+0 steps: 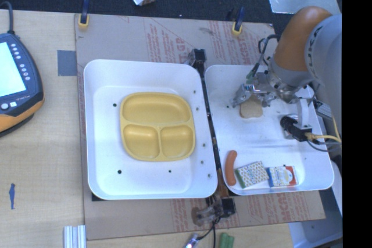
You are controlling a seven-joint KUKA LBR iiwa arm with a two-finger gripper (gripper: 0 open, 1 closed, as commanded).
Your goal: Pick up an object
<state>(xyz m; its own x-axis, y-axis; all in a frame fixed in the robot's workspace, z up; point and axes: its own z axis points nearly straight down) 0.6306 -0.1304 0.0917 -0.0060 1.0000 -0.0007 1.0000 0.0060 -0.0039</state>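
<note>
In the right bin (264, 136), near its far side, lies a tan, rounded piece of food (251, 110). My gripper (253, 96) hangs right over the food's far edge and hides part of it; the arm comes in from the right. Along the bin's near edge lie an orange-red sausage (231, 166), a green patterned carton (251, 174) and a small white and blue carton (283, 176).
The left bin (99, 125) holds a yellow divided plate (157, 125). A handheld control pendant (14, 84) rests on the bench at far left. A black divider rail (207, 119) runs between the bins. Clamps (238, 26) sit at the board's far edge.
</note>
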